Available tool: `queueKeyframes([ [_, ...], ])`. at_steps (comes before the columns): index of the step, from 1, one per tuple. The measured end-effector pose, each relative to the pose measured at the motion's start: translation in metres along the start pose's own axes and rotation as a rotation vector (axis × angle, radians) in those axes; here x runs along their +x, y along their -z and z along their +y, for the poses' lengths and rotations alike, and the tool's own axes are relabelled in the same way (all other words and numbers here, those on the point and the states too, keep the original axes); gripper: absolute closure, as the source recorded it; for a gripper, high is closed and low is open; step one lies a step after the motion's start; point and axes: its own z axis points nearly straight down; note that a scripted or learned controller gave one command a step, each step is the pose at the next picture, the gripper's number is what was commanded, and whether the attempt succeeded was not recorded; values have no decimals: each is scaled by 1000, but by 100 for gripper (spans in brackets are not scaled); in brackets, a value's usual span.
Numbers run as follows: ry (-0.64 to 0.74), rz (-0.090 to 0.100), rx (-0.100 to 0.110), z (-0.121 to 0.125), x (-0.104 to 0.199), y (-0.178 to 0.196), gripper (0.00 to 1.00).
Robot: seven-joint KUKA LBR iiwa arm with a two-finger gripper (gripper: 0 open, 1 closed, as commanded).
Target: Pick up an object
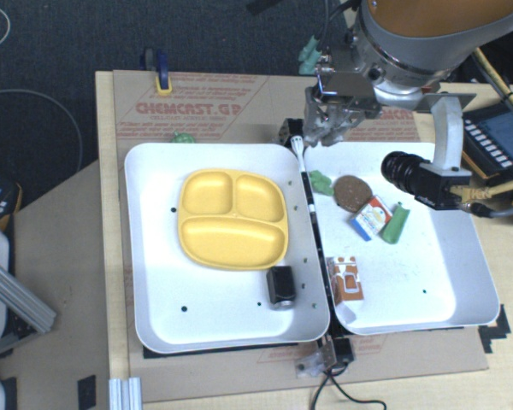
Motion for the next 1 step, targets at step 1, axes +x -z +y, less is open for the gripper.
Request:
queueKeyframes([
  [1,-13,-9,32,-23,-65,-103,100],
])
